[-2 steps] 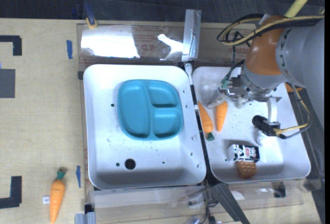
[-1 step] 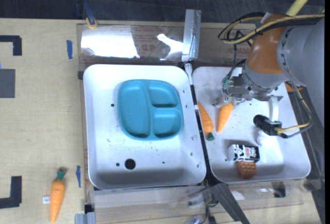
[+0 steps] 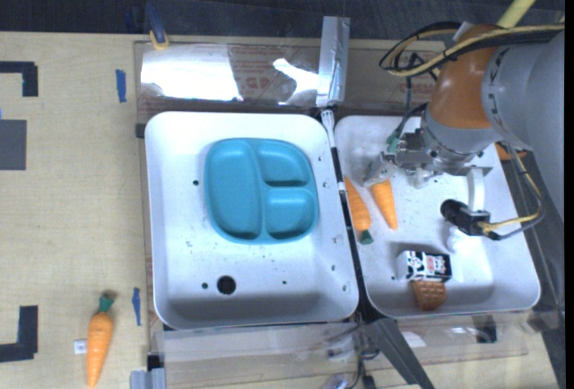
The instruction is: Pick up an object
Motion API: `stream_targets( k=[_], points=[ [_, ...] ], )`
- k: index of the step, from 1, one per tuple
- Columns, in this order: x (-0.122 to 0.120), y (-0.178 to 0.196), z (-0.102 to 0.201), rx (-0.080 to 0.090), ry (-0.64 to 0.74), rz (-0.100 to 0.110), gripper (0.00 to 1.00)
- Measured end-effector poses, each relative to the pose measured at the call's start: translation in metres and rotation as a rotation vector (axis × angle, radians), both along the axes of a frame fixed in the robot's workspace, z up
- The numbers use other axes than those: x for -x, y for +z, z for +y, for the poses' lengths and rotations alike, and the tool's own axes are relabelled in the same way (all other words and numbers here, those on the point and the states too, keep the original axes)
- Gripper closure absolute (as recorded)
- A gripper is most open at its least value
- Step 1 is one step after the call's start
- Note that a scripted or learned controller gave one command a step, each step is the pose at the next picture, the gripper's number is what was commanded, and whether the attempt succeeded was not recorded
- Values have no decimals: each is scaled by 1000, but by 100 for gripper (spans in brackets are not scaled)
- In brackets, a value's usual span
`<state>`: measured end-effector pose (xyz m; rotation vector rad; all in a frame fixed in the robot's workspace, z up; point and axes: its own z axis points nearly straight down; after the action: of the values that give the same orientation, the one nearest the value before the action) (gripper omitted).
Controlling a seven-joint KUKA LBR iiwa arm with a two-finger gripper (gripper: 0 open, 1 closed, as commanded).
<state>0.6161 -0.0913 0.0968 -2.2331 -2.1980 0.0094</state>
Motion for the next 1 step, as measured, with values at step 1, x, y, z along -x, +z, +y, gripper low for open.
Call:
stream_targets(
  k=[1],
  points=[
    [-31, -12, -29, 3, -312, -10, 0]
  ],
)
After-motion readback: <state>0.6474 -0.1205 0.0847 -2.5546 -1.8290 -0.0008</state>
